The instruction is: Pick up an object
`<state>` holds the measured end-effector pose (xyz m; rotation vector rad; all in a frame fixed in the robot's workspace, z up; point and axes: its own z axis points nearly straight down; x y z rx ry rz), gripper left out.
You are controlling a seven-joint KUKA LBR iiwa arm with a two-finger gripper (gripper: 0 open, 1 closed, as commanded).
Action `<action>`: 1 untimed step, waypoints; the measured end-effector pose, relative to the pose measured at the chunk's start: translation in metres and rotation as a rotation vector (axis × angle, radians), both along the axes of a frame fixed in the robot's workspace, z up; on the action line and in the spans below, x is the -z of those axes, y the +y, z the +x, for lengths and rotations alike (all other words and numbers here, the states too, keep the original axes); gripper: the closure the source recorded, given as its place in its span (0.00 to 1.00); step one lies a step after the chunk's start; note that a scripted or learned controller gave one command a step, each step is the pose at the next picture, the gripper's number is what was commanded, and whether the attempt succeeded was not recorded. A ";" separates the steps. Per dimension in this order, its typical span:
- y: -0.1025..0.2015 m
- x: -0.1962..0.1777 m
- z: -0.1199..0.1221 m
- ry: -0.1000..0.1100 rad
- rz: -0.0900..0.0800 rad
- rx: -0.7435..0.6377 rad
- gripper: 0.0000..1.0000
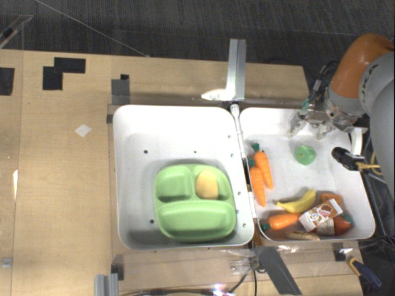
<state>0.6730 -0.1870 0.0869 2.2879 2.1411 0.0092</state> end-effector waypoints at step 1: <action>-0.009 -0.002 -0.048 -0.001 0.001 -0.004 0.00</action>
